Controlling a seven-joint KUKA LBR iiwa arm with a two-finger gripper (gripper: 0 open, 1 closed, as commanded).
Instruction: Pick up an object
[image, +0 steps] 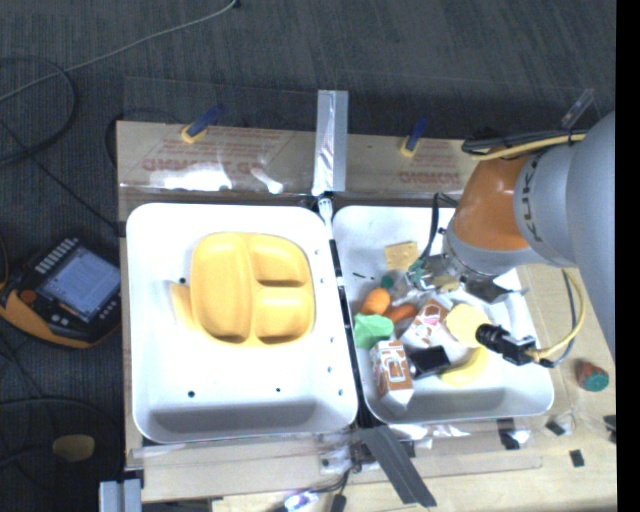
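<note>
Since my gripper (432, 272) hangs low over the right bin (535, 400), can't tell the fingers' state. I'd go for the green lump (373, 329) by the divider; looks soft, light, squeeze its middle.

Left bin (150, 330): white plastic, smooth, faintly glossy.
Yellow tray (250, 285) in the left bin: moulded plastic — soft sheen.
Right bin (520, 400): the same white plastic.
Small carton (393, 368) by the right bin's near wall: printed card, matt.
Arm (575, 195) over the right bin: grey casing, smooth — orange band (492, 205) satin.
Floor around the bench: dark carpet, rough.
</note>
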